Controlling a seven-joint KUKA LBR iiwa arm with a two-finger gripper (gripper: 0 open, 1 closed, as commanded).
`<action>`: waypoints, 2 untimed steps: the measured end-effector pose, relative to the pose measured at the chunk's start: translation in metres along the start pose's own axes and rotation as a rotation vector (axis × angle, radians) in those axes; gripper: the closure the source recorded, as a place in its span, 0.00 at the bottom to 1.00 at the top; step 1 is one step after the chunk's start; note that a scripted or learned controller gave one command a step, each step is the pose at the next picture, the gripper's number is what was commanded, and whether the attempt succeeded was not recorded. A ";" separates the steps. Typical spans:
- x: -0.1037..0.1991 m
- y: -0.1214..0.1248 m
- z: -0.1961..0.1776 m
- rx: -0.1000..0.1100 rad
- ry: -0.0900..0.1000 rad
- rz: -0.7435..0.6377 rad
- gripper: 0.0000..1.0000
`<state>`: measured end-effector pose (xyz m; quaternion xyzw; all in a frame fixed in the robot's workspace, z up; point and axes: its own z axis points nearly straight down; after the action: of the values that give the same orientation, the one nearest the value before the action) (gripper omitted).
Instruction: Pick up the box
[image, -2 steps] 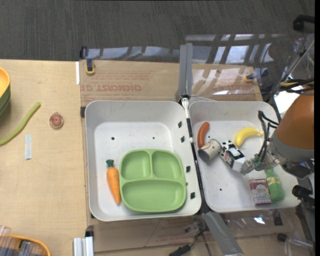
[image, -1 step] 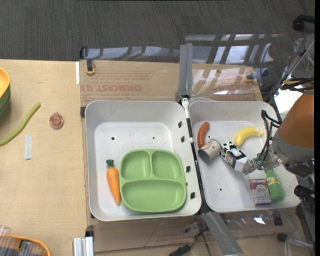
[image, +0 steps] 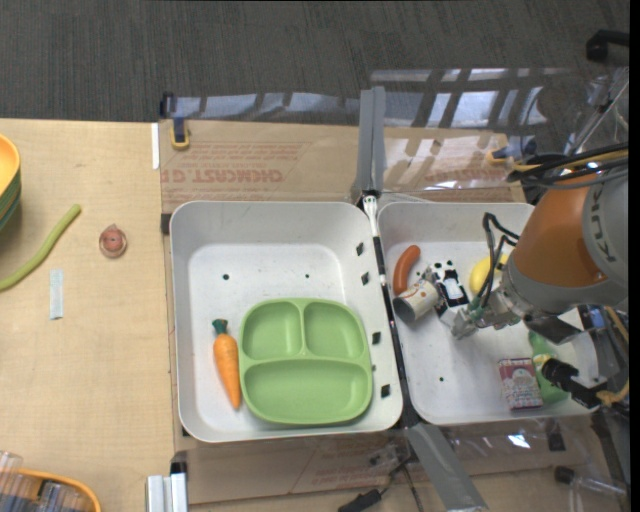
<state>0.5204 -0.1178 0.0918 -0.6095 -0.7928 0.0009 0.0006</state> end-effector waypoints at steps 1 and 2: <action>-0.055 -0.049 -0.035 0.000 0.000 0.145 0.00; -0.036 -0.054 0.001 -0.001 0.001 0.153 0.00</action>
<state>0.4771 -0.1665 0.0909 -0.6682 -0.7440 0.0005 0.0006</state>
